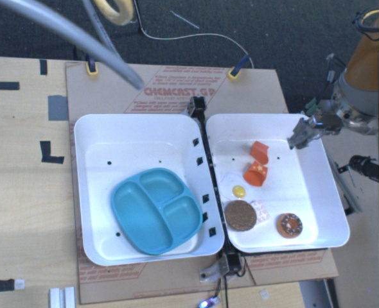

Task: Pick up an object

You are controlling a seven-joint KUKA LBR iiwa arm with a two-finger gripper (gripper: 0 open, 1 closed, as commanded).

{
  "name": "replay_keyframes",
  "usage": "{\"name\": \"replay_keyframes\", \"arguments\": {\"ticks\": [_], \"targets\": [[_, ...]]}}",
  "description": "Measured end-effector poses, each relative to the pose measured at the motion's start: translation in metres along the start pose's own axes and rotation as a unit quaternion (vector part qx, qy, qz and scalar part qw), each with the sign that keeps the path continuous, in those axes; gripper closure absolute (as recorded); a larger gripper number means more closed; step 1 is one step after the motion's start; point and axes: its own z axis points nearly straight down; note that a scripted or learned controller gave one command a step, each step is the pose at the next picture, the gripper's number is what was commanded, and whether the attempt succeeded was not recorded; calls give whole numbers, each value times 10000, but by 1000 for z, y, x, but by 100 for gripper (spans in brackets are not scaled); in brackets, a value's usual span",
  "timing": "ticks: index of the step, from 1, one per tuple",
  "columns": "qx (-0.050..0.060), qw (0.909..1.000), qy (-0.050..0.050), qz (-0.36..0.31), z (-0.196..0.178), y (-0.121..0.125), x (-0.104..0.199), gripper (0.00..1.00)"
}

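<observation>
The right bin (318,172) holds two orange-red blocks (259,151) (255,174), a small yellow piece (239,191), a brown round cookie (240,215) with a pale wrapper beside it, and a sprinkled donut (290,225). My gripper (300,135) hangs over the bin's upper right edge, to the right of the upper orange block and apart from it. Nothing shows between its dark fingers.
The left bin (90,146) carries a blue divided plate (156,209). A black divider (204,165) runs between the bins. Grey tubing (61,24) crosses the upper left, and a thin cable (196,37) lies behind the bench.
</observation>
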Motion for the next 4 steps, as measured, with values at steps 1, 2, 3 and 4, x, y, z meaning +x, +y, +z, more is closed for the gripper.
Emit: {"name": "replay_keyframes", "arguments": {"ticks": [1, 2, 3, 4], "targets": [[4, 10000, 4, -4, 4, -21, 53, 100], [13, 10000, 2, -4, 25, -28, 103, 100], [17, 10000, 5, -9, 43, -43, 160, 100], [14, 10000, 5, -8, 43, -65, 206, 100]]}}
